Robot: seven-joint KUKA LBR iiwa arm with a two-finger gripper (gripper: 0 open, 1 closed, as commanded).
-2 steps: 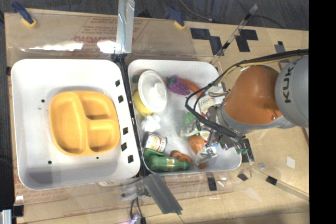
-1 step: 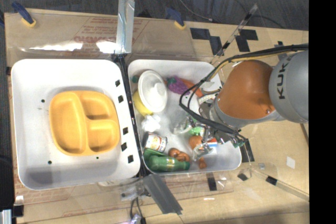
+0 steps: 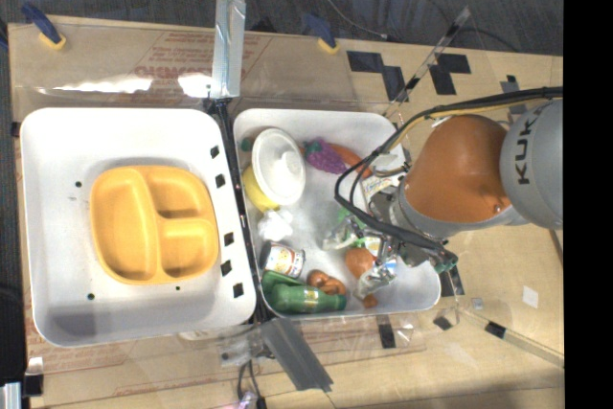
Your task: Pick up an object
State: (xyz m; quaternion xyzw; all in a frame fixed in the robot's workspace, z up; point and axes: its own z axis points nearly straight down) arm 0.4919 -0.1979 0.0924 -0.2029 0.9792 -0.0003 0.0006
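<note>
Arm [image 3: 460,172] reaches in from the right of the frame, its orange band over the right bin [image 3: 316,122]. The gripper [image 3: 375,256] sits low in that bin's lower right part, among cables, and whether it is released or clenched I cannot tell. Just beside it lies a small orange object [image 3: 359,261]. Nearby are a can [image 3: 283,260], a green bottle [image 3: 302,297], a white bowl [image 3: 278,163] and a purple toy [image 3: 326,155]. The left bin [image 3: 57,139] holds a yellow divided tray [image 3: 153,223].
</note>
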